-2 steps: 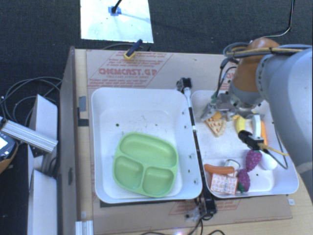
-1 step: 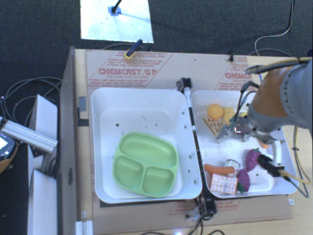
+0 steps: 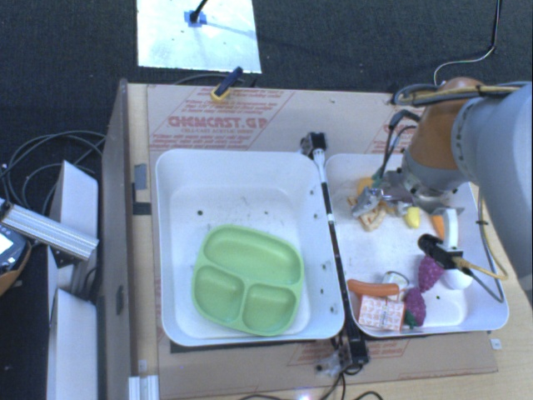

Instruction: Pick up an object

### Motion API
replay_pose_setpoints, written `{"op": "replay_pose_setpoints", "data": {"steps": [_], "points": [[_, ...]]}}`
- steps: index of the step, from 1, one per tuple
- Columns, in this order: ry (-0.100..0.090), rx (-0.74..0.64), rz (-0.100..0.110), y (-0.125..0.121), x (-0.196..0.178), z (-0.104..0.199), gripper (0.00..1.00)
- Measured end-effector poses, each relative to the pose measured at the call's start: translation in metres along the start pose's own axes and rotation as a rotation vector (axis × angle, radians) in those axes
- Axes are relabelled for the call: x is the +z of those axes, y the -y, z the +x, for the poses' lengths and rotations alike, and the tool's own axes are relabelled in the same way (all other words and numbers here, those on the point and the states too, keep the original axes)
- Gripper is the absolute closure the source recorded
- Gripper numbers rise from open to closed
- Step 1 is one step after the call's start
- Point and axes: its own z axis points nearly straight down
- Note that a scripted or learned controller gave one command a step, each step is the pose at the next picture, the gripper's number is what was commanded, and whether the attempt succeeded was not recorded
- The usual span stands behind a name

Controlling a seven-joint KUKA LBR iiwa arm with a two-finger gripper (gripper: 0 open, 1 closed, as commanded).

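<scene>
Nearest the lens, a red-and-white checked block (image 3: 382,314) lies well below the gripper (image 3: 369,202). Whether the gripper has closed, I cannot tell. Touching its tip, a tan waffle-like piece (image 3: 372,217) in the right white bin (image 3: 483,311) looks the likeliest pick.

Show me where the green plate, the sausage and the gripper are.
green plate (image 3: 247,280), camera view, ridge between its compartments.
sausage (image 3: 374,288), camera view, middle of its length.
gripper (image 3: 371,202), camera view, midway between its fingertips.
</scene>
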Motion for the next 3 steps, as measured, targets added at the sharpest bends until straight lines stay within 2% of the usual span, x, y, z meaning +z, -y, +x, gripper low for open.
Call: {"op": "replay_pose_setpoints", "data": {"steps": [1,2,3], "points": [[0.0,0.0,0.0,-0.023,0.0,0.015,0.0],[0.0,0.002,0.002,0.035,0.001,0.012,0.0],[0.002,0.001,-0.001,-0.03,0.0,-0.041,0.0]]}}
